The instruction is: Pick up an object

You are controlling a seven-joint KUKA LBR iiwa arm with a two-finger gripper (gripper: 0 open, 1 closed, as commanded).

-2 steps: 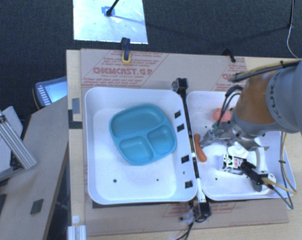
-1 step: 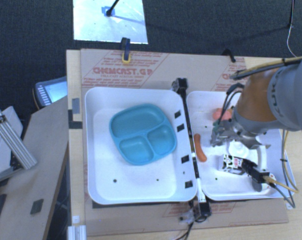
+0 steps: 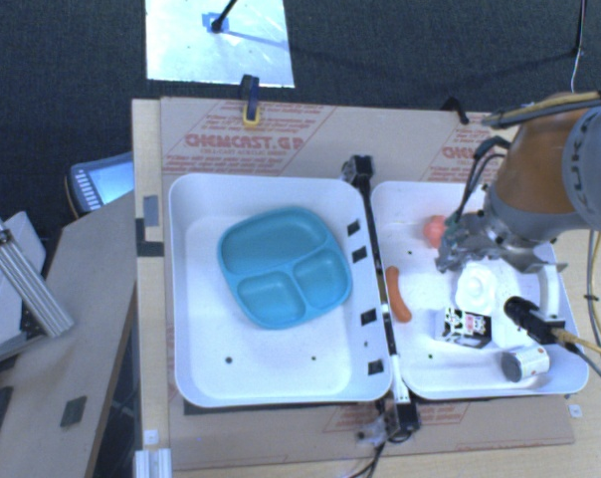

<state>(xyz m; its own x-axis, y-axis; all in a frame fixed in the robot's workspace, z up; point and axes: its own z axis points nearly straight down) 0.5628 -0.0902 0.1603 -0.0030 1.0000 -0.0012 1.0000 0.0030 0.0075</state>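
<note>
Two bins sat side by side; the tool (image 3: 467, 250) hovered over the right bin (image 3: 420, 366), its grip perhaps empty, impossible to tell.

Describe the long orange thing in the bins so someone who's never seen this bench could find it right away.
Look at the right bin, the one the arm reaches into, not the one with the blue plate. Along its left wall lies the orange sausage-shaped piece, pointing away from the camera. It is long and thin, unlike the round orange ball farther back and the white objects to its right.
</note>
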